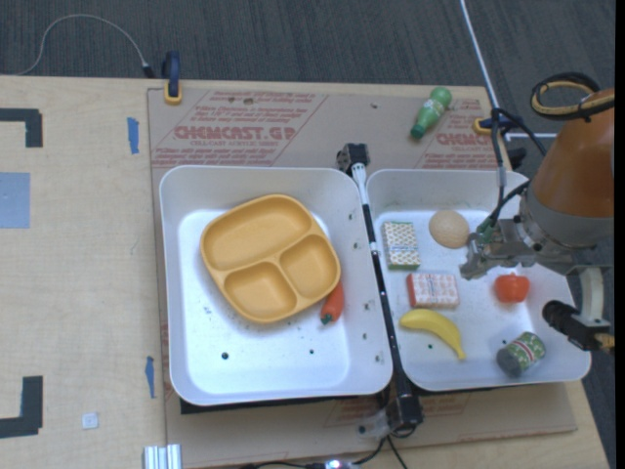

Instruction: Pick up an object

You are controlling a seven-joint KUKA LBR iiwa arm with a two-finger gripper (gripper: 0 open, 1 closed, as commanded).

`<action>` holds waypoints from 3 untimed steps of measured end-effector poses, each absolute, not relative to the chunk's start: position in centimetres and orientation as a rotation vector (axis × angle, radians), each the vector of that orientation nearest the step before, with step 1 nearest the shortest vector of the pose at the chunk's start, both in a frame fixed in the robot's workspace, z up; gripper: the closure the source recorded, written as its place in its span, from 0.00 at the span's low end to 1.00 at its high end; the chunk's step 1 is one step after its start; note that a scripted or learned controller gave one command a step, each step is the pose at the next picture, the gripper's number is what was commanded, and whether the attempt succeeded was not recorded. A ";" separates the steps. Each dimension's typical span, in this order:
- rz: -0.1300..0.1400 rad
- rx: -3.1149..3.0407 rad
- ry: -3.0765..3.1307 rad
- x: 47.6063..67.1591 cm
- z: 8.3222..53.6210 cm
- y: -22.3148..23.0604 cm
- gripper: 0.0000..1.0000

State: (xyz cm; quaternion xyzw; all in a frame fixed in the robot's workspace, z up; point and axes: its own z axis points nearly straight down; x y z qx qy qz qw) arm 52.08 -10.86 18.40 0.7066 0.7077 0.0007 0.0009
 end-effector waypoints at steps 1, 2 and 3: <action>-0.001 2.223 2.220 47.9 16.3 -17.6 1.00; 0.003 2.218 2.221 49.5 17.7 -12.3 1.00; 0.004 2.218 2.222 50.6 18.5 -4.9 1.00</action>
